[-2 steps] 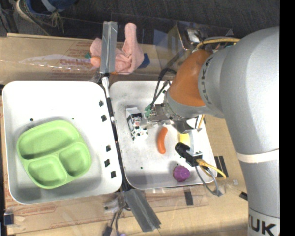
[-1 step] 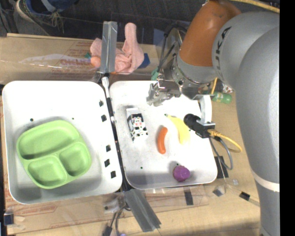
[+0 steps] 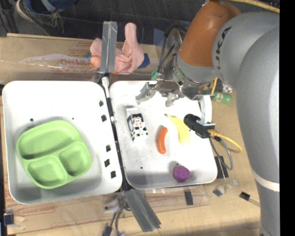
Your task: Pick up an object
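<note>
In the right bin (image 3: 137, 176) lie a small white box with a black pattern (image 3: 136, 124), an orange carrot-shaped piece (image 3: 162, 139), a yellow banana (image 3: 180, 128) and a purple round object (image 3: 181, 173). My gripper (image 3: 158, 96) hangs over the bin's far part, above and a little right of the white box. Its two grey fingers (image 3: 144, 93) are spread apart with nothing between them.
The left bin (image 3: 19, 95) holds a green divided plate (image 3: 53, 153). A pink cloth (image 3: 122, 53) lies behind the bins. A black cable plug and yellow cable (image 3: 206, 129) hang off the arm over the right bin's right edge.
</note>
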Controlling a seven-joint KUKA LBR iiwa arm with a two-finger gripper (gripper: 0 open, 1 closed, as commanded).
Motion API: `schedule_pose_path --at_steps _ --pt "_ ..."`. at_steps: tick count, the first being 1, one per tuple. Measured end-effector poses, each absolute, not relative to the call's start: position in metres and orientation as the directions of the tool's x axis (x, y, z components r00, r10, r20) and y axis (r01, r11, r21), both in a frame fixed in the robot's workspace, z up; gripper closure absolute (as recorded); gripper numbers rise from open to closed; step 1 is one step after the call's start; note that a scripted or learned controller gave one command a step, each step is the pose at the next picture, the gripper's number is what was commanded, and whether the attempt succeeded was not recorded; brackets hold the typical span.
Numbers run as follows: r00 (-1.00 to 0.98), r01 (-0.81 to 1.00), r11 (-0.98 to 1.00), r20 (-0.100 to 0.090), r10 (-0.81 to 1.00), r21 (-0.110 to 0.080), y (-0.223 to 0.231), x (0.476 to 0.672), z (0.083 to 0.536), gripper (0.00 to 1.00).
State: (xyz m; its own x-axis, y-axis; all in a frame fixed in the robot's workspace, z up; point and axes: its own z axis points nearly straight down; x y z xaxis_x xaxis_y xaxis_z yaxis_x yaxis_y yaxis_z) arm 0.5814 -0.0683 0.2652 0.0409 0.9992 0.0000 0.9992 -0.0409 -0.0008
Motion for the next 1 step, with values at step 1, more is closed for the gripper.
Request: schedule_pose_path --at_steps 1 --pt "0.051 0.999 -0.051 0.0 0.999 -0.007 -0.1008 0.5479 0.1395 0.0"
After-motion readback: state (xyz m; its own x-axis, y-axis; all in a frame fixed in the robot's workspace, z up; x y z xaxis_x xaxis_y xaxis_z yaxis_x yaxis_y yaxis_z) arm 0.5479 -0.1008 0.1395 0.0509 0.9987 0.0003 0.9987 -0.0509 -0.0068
